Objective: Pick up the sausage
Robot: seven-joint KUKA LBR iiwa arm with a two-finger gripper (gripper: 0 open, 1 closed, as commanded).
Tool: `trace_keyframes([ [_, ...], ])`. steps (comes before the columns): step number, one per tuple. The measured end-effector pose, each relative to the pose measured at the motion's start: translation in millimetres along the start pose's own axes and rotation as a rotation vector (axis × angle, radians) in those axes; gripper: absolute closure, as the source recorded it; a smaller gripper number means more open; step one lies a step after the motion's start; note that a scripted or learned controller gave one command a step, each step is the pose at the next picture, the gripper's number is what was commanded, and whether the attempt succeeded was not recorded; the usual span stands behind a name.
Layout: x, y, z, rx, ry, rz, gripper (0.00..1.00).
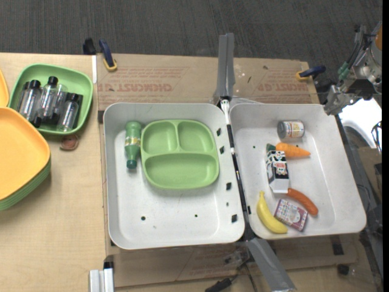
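Small reddish-orange toy sausage [303, 201] lies in right shallow white bin [340, 181], just beside pink snack packet [290, 214] and near yellow plastic banana [268, 213]; gripper [338, 99] sits over that bin's far right corner, well apart from sausage; its state can't be made out.

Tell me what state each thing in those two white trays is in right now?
Sausage: lying flat in the right bin, untouched.
Carrot: lying flat, near the can.
Can: on its side.
Banana: lying flat beside the pink packet.
Milk carton: lying down.
Green bottle: lying in the left bin beside the plate.
Green divided plate: upright.
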State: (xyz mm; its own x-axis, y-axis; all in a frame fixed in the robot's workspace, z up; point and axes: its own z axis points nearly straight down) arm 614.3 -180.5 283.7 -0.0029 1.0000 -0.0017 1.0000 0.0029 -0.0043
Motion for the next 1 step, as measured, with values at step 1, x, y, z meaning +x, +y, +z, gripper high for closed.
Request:
trace_keyframes([
  [1,-11.2,10.3,85.5,-0.003,0.001,-0.193,1.00],
])
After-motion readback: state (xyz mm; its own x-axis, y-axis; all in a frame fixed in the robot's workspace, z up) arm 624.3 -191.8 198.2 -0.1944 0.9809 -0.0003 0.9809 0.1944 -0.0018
